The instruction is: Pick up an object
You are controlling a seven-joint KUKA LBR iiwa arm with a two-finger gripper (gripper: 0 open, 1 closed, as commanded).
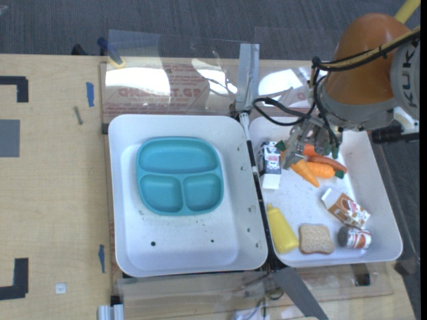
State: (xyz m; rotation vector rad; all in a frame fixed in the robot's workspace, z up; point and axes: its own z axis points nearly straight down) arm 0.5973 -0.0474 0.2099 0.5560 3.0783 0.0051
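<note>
Nearest my camera is the table (47, 179), the largest item, carrying two white bins side by side. Left bin (127, 245) holds a teal divided plate (179, 175). Right bin (387, 199) holds the pickable items and the gripper (308, 142), which hangs over its far part. I cannot tell whether the fingers are open or closed; cabling hides them.

I judge the carrot (313, 170) the likeliest target. It lies just near-side of the gripper, almost beneath it, long axis running left-near to right-far, green top pointing right.

Smaller items follow: a yellow bottle (281, 229) along the near-left wall, a bread slice (315, 239), a brown packet (347, 210), a small can (355, 239) and a dark carton (271, 157) left of the gripper.
</note>
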